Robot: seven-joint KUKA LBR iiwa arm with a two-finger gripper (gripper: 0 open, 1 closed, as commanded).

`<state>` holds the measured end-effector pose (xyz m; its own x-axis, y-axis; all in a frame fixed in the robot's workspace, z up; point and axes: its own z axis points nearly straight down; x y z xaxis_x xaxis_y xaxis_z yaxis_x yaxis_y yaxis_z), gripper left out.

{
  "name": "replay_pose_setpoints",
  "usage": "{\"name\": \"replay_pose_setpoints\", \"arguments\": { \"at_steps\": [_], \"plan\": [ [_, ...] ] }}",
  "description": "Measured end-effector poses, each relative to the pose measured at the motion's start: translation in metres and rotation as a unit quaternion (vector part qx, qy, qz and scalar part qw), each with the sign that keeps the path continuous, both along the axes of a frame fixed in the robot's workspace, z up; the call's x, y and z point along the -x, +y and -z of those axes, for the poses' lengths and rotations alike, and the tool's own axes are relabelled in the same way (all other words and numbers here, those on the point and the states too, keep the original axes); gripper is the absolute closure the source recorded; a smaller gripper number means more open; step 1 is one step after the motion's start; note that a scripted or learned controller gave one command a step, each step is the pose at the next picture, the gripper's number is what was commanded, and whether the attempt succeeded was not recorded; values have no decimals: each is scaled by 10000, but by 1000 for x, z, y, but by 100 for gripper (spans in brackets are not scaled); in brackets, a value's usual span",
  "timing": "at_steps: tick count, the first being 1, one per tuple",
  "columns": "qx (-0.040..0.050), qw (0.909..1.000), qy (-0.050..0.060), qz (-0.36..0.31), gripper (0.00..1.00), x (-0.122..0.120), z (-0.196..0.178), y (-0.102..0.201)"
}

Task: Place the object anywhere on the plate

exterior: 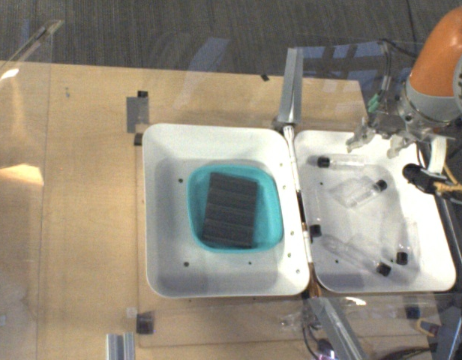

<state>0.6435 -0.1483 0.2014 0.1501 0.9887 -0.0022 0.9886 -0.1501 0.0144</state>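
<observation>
My hand [377, 130] hovers over the far edge of the right bin [441, 272], fingers spread, nothing between them. The dark ribbed block [230, 208] already lies flat on the teal plate [271, 214], near its middle, long side running toward the far wall. The plate sits in the left bin [167, 223] — well apart from my hand. Right bin has clutter: several clear tubes with black caps, one [337, 162] near the far wall just beside my hand, one [360, 193] mid-bin, a long one [358, 257] toward the near wall, another [403, 246] at the right side. A grey upright post [292, 85] stands at the far end of the divide between bins. Black cables [430, 180] trail at the right bin's edge below my wrist. Wooden bench [66, 223] around.
</observation>
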Motion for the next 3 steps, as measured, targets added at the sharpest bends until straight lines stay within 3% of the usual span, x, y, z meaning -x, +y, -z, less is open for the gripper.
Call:
{"name": "replay_pose_setpoints", "arguments": {
  "at_steps": [1, 2, 3],
  "plan": [
    [-3, 9998, -3, 209, 0, -27, -179, -13],
    [-8, 9953, -17, 970, 0, 0, -237, -28],
    [-15, 9889, 0, 1487, 0, 8, -235, -41]
  ]
}}
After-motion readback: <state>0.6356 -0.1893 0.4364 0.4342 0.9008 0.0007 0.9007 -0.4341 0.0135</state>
